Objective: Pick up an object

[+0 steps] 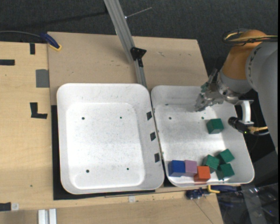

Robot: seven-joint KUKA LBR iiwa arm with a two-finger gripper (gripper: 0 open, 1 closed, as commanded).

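Note:
The right bin (177, 101) holds several small blocks. A green block (214, 125) lies alone near its right wall. Along the near edge sit a blue block (177, 167), a lilac block (190, 166), an orange block (203, 172) and three green blocks (220, 163). My gripper (201, 104) hangs over the far right part of this bin, up and to the left of the lone green block. I see nothing between its fingers.
The left bin (104, 136) stands beside the right one, with black clips along the shared wall. A slanted metal pole (123, 29) rises behind the bins. The arm's grey body and orange band (240, 59) fill the right side.

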